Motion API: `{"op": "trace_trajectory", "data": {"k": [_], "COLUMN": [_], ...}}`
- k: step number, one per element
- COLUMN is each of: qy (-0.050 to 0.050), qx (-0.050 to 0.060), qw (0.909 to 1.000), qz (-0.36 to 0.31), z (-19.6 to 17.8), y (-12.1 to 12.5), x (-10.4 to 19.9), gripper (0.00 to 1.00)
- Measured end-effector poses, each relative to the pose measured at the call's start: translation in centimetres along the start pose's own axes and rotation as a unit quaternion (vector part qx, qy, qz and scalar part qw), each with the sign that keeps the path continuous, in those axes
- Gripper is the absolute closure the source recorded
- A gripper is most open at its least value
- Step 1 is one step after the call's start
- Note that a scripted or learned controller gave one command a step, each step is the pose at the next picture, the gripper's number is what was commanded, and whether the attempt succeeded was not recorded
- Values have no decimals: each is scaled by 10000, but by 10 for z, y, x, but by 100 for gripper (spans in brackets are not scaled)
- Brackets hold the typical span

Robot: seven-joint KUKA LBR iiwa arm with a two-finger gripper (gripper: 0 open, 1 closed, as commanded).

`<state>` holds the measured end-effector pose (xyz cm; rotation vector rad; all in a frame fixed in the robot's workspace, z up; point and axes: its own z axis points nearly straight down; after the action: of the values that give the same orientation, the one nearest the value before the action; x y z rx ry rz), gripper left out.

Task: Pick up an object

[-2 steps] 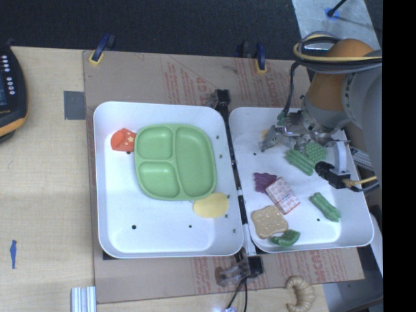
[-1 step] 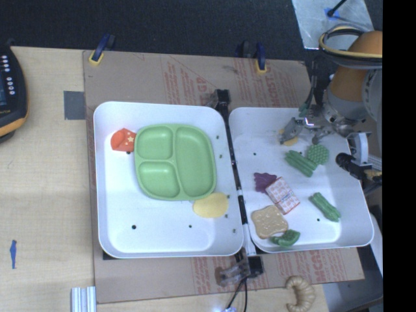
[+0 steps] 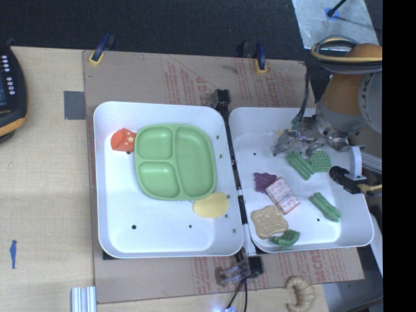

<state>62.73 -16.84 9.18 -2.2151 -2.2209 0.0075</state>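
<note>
Overhead, two shallow white plastic bins with rounded corners sit side by side on a brown cardboard sheet clamped to a pale wooden bench. The left bin (image 3: 117,233) holds a glossy green divided plate (image 3: 175,161) with three compartments, tilted a little; a small red piece with a yellow star (image 3: 123,140) touches its upper left edge, and a smooth pale yellow oval piece (image 3: 210,205) lies just beside its lower right corner. The grey arm with its orange band (image 3: 341,90) comes in at the upper right of the frame, and its metal gripper (image 3: 304,143) hangs low over the upper part of the right bin (image 3: 253,125); whether it is open or closed cannot be told from this angle, and nothing is visibly held. Just under it lie a ribbed green pickle-like piece (image 3: 299,164) and a bumpy green textured piece (image 3: 320,161), side by side. Toward the bin's middle sit a flat purple leaf-shaped piece (image 3: 264,181) and a white packet with a red grid pattern (image 3: 283,195), touching. A long green pod (image 3: 324,207) lies to the right, and a tan toast-like slice (image 3: 269,221) rests near the bottom edge with a dark green piece (image 3: 286,238) beside it.
</note>
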Motion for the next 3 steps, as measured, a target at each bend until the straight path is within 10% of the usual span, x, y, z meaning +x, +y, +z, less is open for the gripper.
{"op": "trace_trajectory", "data": {"k": [1,2,3], "qy": [-6,-7,-1], "qx": [-8,-6,5], "qw": [10000,10000,10000], "qz": [-6,-9,-1], "z": [-11,-11,1], "y": [1,1,-36], "x": [-1,-1,-18], "gripper": [100,0,0]}}
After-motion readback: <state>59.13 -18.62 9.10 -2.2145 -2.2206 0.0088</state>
